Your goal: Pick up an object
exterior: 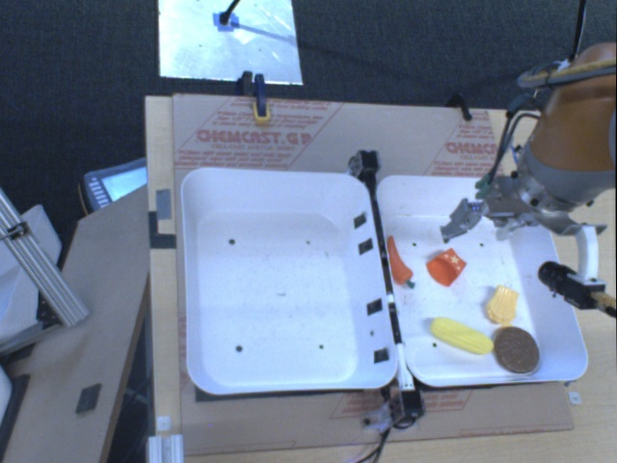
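Observation:
Several small objects lie in the right bin (424, 193). An orange carrot-like piece (398, 261) rests against its left wall. A red-orange chunk (445, 267) sits near the middle. Toward the front are a yellow corn cob (462, 336), a small pale yellow piece (501, 305) and a brown disc (518, 349). My gripper (477, 218) hangs over the back half of the right bin, above and slightly right of the red-orange chunk, and I see nothing in it.
The left bin (193, 258) sits beside the right one, with black clips (371, 249) along the shared wall. A black part of the arm (569, 284) overhangs the right bin's right rim. A yellow clamp (260, 104) holds the board at the back.

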Controlling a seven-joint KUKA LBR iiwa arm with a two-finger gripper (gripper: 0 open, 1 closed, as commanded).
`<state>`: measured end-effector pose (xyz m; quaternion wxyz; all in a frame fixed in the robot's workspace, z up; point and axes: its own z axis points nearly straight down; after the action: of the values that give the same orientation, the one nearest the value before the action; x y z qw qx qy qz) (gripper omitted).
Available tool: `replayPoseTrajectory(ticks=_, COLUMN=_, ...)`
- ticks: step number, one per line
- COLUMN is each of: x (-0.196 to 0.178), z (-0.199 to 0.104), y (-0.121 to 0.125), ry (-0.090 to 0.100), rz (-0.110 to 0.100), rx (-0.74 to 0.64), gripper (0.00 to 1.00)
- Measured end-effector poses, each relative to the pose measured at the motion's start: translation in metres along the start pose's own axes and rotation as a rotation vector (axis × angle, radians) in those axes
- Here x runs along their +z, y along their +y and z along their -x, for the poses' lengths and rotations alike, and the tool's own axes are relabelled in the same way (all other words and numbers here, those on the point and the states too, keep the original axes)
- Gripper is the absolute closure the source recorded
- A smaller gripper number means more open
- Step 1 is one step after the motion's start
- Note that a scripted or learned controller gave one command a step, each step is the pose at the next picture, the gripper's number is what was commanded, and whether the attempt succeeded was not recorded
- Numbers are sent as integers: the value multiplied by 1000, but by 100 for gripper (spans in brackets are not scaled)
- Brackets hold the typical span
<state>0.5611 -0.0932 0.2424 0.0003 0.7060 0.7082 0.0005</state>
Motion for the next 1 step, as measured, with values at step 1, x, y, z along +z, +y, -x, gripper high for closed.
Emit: replayPoseTrajectory(ticks=1, x=125, z=31, y=-26, ry=1, rz=-10, rx=6, gripper=0)
